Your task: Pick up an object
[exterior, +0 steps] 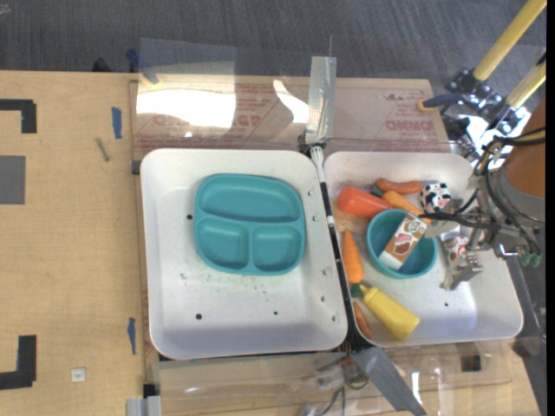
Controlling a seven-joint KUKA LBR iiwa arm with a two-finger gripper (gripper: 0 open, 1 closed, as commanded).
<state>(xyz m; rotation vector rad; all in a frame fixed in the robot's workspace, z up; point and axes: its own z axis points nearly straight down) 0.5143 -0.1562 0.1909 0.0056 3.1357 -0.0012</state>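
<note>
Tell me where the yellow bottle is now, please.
The yellow bottle lies in the right bin, near its front edge, just below the teal bowl and beside the carrot.

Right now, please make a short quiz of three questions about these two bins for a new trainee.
1. True or false: the teal tray lies in the left bin.
2. What stands inside the teal bowl? A) small carton B) yellow bottle C) carrot
3. Fill in: the yellow bottle lies near the ___ edge of the right bin.

Key: 1 true; 2 A, the small carton; 3 front.
</note>
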